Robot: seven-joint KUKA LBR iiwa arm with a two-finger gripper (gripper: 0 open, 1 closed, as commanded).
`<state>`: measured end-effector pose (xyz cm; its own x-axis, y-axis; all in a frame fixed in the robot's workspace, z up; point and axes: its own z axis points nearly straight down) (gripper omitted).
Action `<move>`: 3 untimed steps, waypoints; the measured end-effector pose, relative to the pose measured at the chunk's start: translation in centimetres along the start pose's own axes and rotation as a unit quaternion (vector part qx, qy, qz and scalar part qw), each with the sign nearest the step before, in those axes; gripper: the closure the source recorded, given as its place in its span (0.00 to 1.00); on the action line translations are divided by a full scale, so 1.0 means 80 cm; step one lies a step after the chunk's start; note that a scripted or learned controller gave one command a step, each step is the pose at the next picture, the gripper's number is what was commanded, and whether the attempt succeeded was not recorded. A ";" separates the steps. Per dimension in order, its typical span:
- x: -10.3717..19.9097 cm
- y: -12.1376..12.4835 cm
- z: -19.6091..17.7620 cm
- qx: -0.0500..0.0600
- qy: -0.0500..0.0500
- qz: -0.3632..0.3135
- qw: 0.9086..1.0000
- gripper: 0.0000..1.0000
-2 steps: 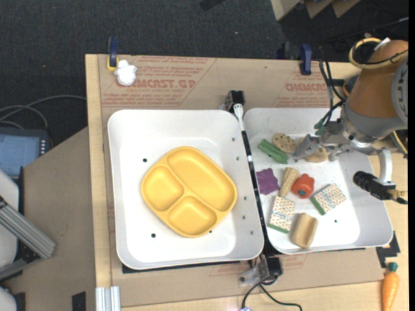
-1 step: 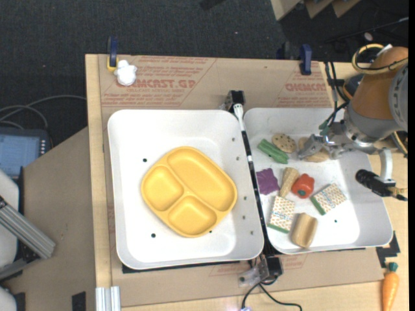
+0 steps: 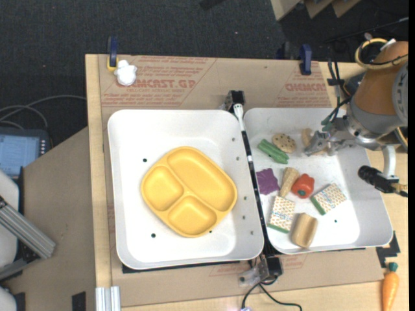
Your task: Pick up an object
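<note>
Two shallow white bins side by side on the bench: left bin (image 3: 123,141) bearing a yellow divided plate (image 3: 188,190), right bin (image 3: 373,229) bearing a scatter of small play-food items. Gripper (image 3: 322,142) low over the far part of the right bin, arm (image 3: 382,89) reaching in from the right. Fingers too small and blurred to judge — cannot tell whether spread or closed, and nothing seen held between them.

Candidate objects, all in the right bin: round cookie (image 3: 283,142) and green pod (image 3: 273,151) just left of the gripper; purple piece (image 3: 266,181) near the left wall; red pepper (image 3: 302,185) mid-bin, touching or nearly touching a tan cone (image 3: 288,181); green-edged packet (image 3: 328,198) to its right; second packet (image 3: 282,214) and tan cylinder (image 3: 303,230) at the near side, close together.

Step in hand, by judgement: selection and approach, nothing lifted yet. Recommended: choose an item standing apart — cookie or green-edged packet — rather than the crowded pepper-and-cone pair. Centre over the item, align the closing direction across its narrow side, descend straight, close only once both sides are bracketed. Risk: flat packets slipping out; neighbours nudged during descent.
</note>
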<state>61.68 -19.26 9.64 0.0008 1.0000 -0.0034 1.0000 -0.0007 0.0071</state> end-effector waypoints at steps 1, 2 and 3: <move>0.075 -0.014 0.015 0.006 0.003 -0.002 1.000 1.00; 0.071 -0.013 0.014 0.005 0.002 0.000 1.000 0.00; 0.063 -0.105 0.014 0.008 0.003 0.001 1.000 0.00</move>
<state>53.26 -14.22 8.43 0.0033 1.0000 0.0026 1.0000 -0.0033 -0.0080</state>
